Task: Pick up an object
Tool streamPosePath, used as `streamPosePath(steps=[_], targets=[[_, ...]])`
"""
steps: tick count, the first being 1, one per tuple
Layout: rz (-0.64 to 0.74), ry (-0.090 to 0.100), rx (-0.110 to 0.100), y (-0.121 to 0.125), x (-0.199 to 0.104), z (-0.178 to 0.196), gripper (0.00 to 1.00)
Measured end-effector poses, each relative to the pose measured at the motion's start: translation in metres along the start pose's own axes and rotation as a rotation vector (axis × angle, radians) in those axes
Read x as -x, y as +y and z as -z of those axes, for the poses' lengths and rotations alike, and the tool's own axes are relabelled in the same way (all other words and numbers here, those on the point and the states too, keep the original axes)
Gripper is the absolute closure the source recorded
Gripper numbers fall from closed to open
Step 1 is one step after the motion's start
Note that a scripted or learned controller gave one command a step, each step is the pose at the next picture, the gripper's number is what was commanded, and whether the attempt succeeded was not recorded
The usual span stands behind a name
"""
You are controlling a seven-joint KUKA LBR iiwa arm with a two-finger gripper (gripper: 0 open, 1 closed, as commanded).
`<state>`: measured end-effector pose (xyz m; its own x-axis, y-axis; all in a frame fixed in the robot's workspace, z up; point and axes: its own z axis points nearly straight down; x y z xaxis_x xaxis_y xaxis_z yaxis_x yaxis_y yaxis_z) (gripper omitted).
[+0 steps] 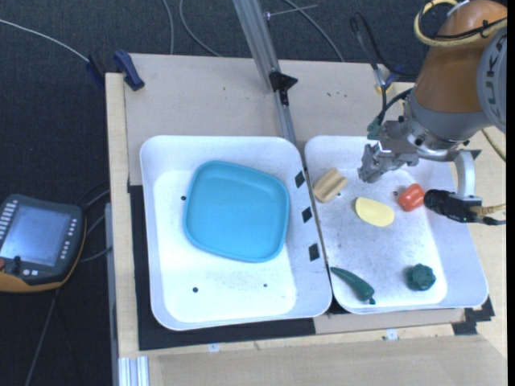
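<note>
Camera view: I read the approach step, the gripper (375, 167) hanging in the right bin (463, 292) above the yellow piece (374, 212), nothing visibly between its fingers, whose spread I cannot tell; next I need a centred descent.

No legible txt, labels or nos.

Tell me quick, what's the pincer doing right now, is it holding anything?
Pincer: over the right bin, above the yellow piece; nothing seen between its fingers; open or closed cannot be told.
</note>
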<state>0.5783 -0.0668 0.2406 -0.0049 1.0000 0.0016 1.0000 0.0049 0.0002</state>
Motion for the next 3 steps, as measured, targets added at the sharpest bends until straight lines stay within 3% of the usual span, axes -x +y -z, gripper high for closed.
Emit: streamPosePath(steps=[2,3], targets=[[0.000,0.000,0.001,0.028,-0.108,0.015,1.00],[-0.001,-0.001,-0.001,0.046,-0.158,0.004,1.00]])
